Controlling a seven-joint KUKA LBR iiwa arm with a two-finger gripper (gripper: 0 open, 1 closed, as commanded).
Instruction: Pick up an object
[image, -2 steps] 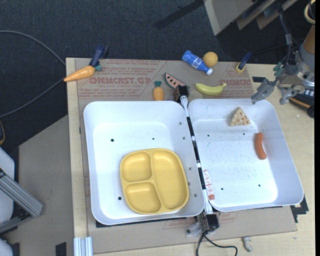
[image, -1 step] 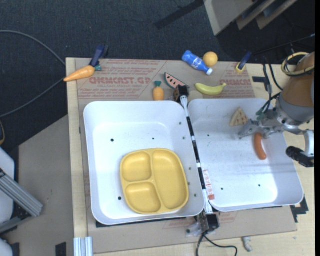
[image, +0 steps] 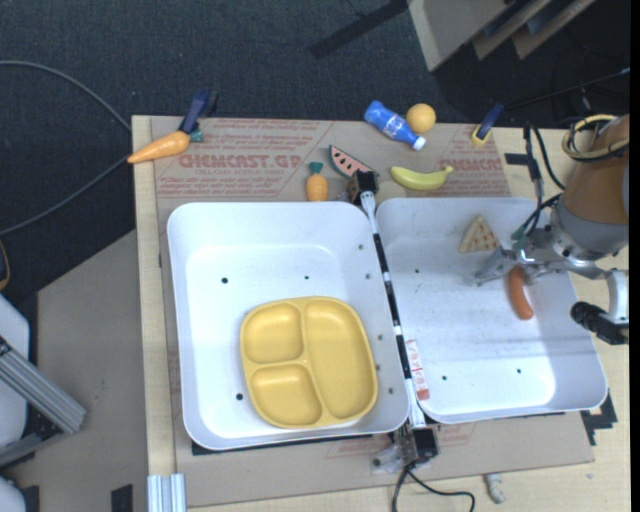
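In the right bin (image: 480, 390) an orange-red sausage (image: 521, 298) lies near the right wall, pointing toward the front. A tan wedge like a pizza slice (image: 478, 237) rests at the back of the same bin. My gripper (image: 502, 267) is low over the bin floor between the two, just above the sausage's upper end and just below-right of the wedge. The grey arm with its orange band (image: 598, 190) comes in from the right.
The left bin (image: 200, 300) holds a yellow three-part plate (image: 307, 360). On the board behind the bins lie a carrot (image: 160, 148), a watermelon slice (image: 346, 160), a banana (image: 420, 177), a blue bottle (image: 392, 124) and a yellow ball (image: 422, 116).
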